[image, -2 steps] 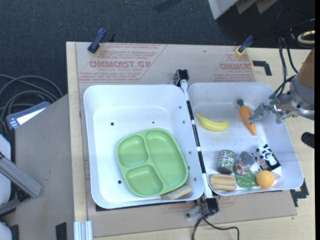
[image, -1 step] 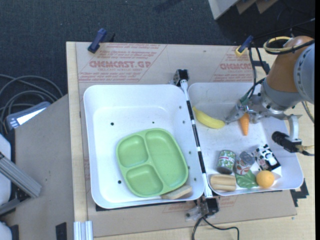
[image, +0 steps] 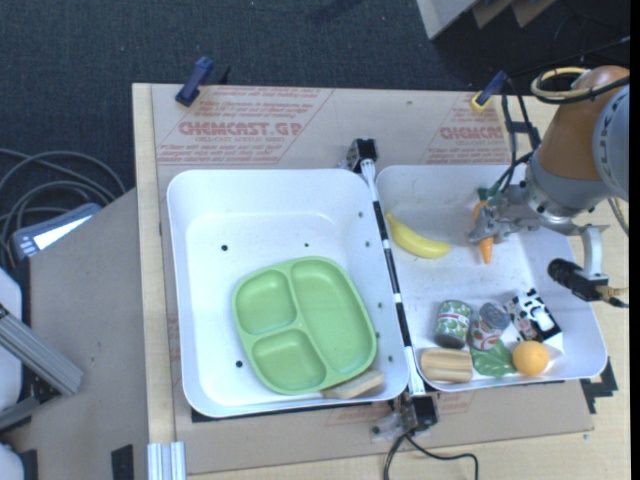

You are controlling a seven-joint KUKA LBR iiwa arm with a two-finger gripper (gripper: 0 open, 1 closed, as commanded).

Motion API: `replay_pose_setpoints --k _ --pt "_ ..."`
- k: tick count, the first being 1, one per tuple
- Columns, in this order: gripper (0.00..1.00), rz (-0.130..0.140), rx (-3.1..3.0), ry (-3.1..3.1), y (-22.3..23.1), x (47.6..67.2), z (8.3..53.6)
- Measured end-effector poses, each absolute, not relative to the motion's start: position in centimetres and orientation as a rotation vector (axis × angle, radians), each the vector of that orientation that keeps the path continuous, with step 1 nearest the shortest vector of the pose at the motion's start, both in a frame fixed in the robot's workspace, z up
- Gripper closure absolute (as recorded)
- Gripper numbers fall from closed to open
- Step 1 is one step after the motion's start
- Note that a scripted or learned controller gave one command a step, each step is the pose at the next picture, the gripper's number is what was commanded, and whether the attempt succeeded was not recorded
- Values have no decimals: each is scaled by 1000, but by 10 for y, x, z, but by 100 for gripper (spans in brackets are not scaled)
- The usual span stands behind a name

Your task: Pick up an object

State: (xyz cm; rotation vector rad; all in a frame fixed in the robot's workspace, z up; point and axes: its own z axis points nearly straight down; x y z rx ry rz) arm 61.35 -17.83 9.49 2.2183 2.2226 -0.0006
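My gripper [image: 487, 230] hangs over the back of the right bin [image: 440, 190], reaching in from the right. A small orange carrot [image: 485, 252] stands almost upright between its fingers; its tip pokes out below them and a bit of orange shows above. The gripper is shut on the carrot, whose tip is at or just above the bin floor. A yellow banana [image: 418, 240] lies a short way to the gripper's left. In the bin's front part sit two small cans [image: 454, 323], a black-and-white toy [image: 535, 316], an orange ball [image: 531, 357], a tan bun [image: 446, 365] and a green leaf [image: 494, 361].
The left bin [image: 200, 228] holds a green divided plate [image: 302, 323], with a tan block [image: 355, 386] at its front edge. A black rail [image: 385, 253] separates the two bins. A black part of the arm [image: 577, 279] juts over the right bin's right rim.
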Motion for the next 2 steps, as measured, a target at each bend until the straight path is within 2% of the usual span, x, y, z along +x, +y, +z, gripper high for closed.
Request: replay_pose_setpoints --k 1,2 --pt "100 -1 2222 2225 -107 603 84" --pt "100 2 2220 2222 -38 582 185"
